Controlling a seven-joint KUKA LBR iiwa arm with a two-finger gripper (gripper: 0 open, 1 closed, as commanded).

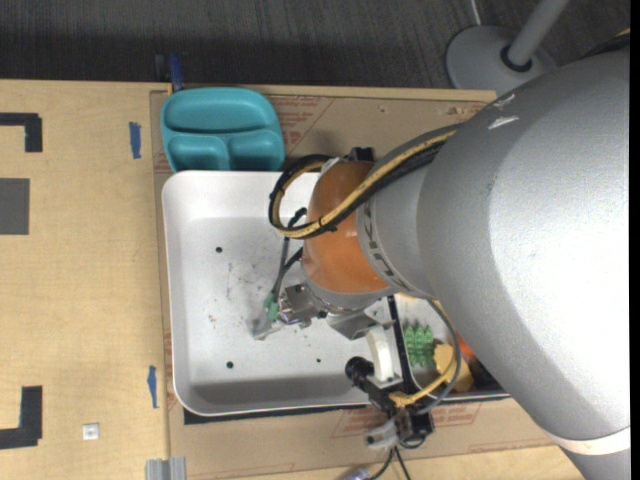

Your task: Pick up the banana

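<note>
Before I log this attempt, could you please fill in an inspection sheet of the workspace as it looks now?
Surface: white bin, floor scuffed, on a cardboard-covered bench.
Job's things: banana, nothing seen.
Clutter: teal divided tray at the bin's far edge.
Grippers: gripper low over the bin floor; whether it is open cannot be told.
Cables: yellow and black cables looped around the orange band.
Surroundings: blue tape marks, grey stand base.
</note>
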